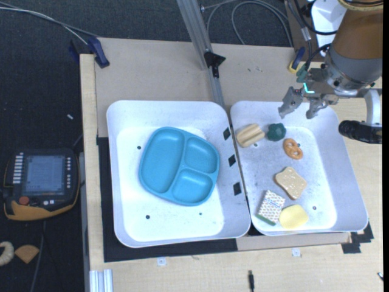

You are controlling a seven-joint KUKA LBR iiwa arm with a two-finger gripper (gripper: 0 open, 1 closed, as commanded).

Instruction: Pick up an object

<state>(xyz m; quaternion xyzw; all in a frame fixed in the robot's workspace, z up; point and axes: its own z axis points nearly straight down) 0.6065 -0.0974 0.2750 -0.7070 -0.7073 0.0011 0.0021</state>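
We are holding our tool (302, 106) spread open and gripping nothing above the right bin's (346, 157) far edge. The bread roll (249, 134) is lying nearby inside, its long axis running left-right, slightly tilted.

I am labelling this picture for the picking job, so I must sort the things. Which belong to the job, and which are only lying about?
For the job:
- pincer, open above the right bin
- bread roll
- dark green lump
- pretzel
- toast slice
- patterned block
- yellow piece

Only lying about:
- blue divided plate in the left bin
- handheld control pad
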